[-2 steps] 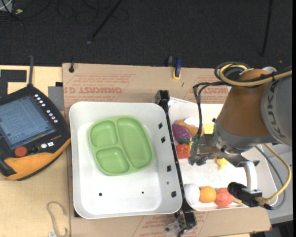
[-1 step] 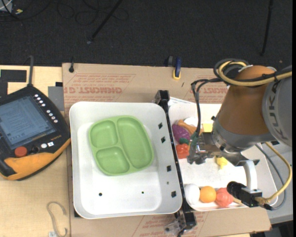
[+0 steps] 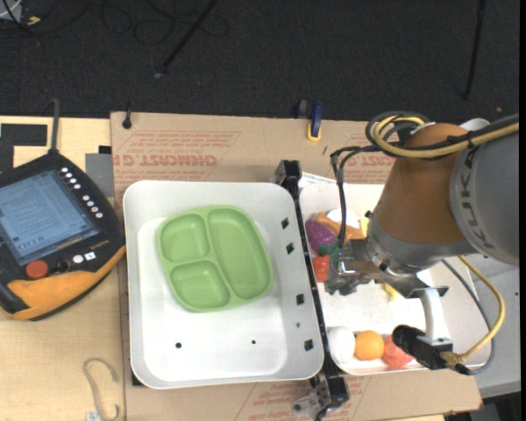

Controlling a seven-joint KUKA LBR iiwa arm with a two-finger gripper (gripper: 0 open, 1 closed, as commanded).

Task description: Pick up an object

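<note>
Gripper (image 3: 344, 270) sits low in the right bin (image 3: 438, 310), centre-right of the frame; we cannot tell its state. We judge the orange ball (image 3: 369, 345), lower right beside a white ball (image 3: 341, 340), light, smooth and apt to roll: take it across its widest part. Bin wall and a red piece (image 3: 398, 351) crowd it; open room lies above
</note>
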